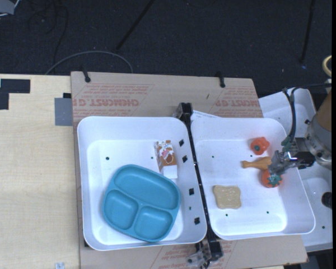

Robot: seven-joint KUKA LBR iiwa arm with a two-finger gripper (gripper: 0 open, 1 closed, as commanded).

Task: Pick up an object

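Nearest the camera, a blue divided plate (141, 203) is lying in the left bin (95, 150). Across the divider from that plate, the gripper (278, 171) is hovering over an orange toy (269, 178) in the right bin (252, 226); its grip is unclear.

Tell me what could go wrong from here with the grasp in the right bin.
1. The tool sits among crowded items: a tan piece and an orange toy lie right at it, so it may nudge or pinch both, or slip off.
2. It works close to the right bin's far wall, so a pushed item could wedge against the rim.
3. A second orange toy lies nearby and could be knocked on the way up.
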